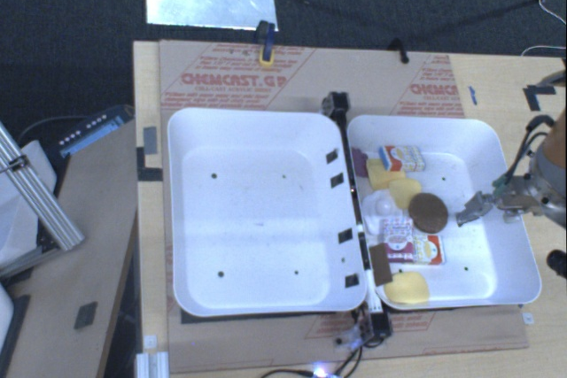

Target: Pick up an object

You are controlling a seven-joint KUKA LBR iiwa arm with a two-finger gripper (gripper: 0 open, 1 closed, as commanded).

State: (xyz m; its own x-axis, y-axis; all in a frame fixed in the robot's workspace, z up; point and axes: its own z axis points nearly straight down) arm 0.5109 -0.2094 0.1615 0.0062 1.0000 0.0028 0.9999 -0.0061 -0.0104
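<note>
We see fingers (469,210) over right bin (496,146), just right of brown disc (428,212); whether apart or together, we cannot tell.

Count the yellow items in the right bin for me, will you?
3 that I can make out: one near the carton at the bin's upper left, one just below it beside the brown disc, and one at the front edge. More may be buried in the pile.
</note>
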